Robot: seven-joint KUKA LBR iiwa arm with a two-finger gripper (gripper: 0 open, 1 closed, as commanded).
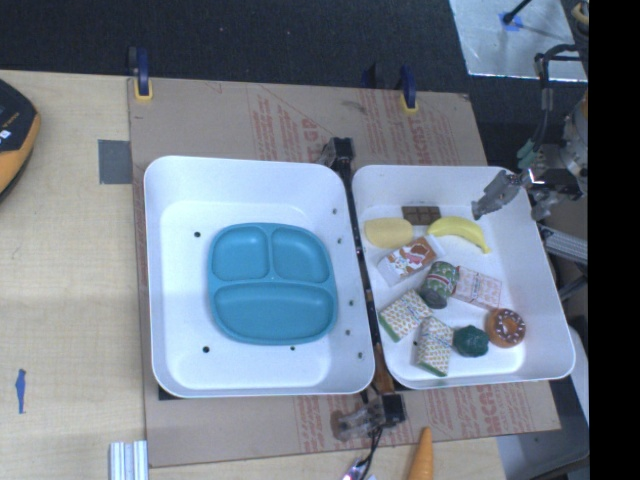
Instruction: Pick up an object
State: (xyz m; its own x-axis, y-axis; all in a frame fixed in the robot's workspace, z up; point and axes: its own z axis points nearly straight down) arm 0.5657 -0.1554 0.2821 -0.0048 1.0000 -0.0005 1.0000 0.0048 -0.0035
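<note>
The gripper (pixel 512 190) hangs over the right bin's (pixel 535 268) far edge; its state cannot be told. Below it lies a banana (pixel 460 232).

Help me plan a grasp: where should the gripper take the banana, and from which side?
Grip the banana at its thick middle, coming straight down from above, fingers closing across its narrow width. It lies flat, curved, with open floor toward the bin's right wall.

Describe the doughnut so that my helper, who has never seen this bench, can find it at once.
Look in the right white bin, the one crowded with small food items. Go to its near right corner: the doughnut lies there, beside a dark green lump. It alone is a ring, brown with pink icing.
</note>
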